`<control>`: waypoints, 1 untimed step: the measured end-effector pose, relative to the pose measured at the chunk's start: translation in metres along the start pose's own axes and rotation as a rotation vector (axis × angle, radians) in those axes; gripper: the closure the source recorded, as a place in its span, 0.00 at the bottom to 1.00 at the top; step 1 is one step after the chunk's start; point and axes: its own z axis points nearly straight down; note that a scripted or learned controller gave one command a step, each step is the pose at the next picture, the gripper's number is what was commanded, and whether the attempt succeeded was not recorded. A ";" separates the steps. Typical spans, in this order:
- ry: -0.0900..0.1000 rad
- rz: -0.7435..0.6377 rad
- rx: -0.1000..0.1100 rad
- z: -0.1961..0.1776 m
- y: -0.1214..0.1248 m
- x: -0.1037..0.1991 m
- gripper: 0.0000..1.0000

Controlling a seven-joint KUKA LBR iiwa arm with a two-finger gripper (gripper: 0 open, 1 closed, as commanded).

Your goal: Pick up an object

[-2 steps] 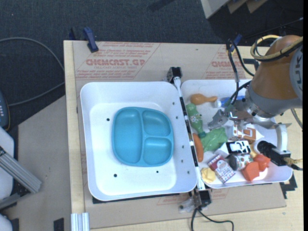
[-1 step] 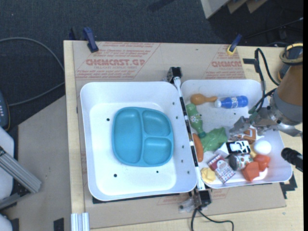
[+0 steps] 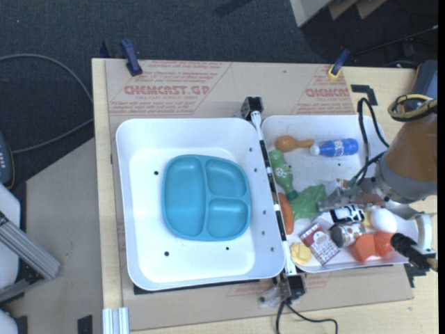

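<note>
The right bin (image 3: 306, 122) holds a jumble of small objects: a tan drumstick-shaped toy (image 3: 293, 143), a blue and white bottle (image 3: 336, 147), green pieces (image 3: 309, 199), an orange carrot-like piece (image 3: 286, 213), a red and white packet (image 3: 320, 243), a yellow disc (image 3: 300, 254), a red-orange object (image 3: 368, 245) and a white egg shape (image 3: 383, 220). My gripper (image 3: 344, 211) reaches in from the right, low over the bin's near middle. It sits just right of the green pieces and above a dark object (image 3: 338, 235). The wrist hides what lies under it.
The left bin (image 3: 139, 186) holds a blue divided plate (image 3: 206, 197). A black clamp (image 3: 252, 107) sits at the far end of the divider between the bins. Cables (image 3: 368, 127) run along the right bin's far right side.
</note>
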 end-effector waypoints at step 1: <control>0.003 -0.002 0.012 0.009 0.054 -0.057 0.00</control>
